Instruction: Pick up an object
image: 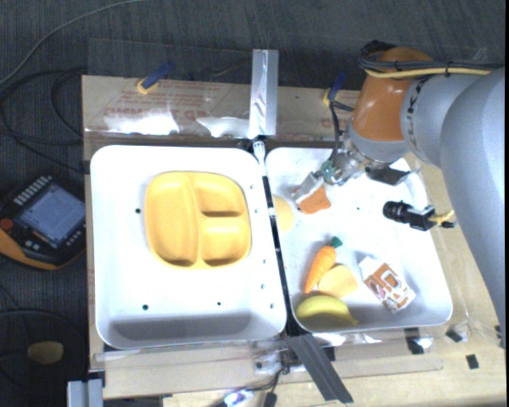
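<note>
The robot arm is reaching in from the right and is hanging low over the back of the right bin point(441, 308). Its gripper point(322, 179) is pointing down and to the left, and its silver fingers point(308, 185) are sitting right at the top of a small orange block point(315, 200). The fingers are looking close together, but I cannot tell if they are pinching the block or only touching it, because the tips are too small to see well. The orange block is lying near the middle wall between the bins, in the back left part of the right bin. It is looking like a little toy, so I am guessing it is light and hard, maybe a bit smooth and slippery. I think the best place to grab it is across its short sides, near the middle, so it is not tipping out. Closer to the front, a toy carrot point(320, 264) is leaning on a pale yellow piece point(342, 281), a yellow banana shape point(324, 310) is lying just in front, and a small white and orange carton point(387, 284) is resting beside them. A yellow tray point(198, 219) with three parts is sitting in the left bin point(119, 312).
</note>
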Controlling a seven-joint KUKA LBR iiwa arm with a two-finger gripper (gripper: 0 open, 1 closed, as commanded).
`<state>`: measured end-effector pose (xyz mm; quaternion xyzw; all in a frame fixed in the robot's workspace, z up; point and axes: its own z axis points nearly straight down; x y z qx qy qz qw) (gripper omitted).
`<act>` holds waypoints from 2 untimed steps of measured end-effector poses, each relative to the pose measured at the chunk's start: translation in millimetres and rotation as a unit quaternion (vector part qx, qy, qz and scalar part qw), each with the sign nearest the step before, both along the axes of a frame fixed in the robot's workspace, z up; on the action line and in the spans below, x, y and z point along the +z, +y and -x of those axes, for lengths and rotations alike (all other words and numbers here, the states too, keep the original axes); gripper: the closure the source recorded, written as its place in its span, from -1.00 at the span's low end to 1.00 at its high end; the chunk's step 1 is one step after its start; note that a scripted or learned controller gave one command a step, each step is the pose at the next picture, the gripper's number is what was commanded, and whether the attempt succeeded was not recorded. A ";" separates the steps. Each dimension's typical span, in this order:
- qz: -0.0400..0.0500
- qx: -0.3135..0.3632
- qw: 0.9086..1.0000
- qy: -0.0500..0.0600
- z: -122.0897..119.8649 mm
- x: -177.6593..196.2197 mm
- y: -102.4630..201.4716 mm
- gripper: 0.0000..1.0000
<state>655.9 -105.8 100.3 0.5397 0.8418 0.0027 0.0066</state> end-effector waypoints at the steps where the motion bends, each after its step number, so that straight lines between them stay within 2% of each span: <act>1: 0.001 0.122 0.993 0.006 -12.8 84.1 11.4 1.00; 2: -0.001 0.032 0.999 0.007 28.3 143.0 91.6 1.00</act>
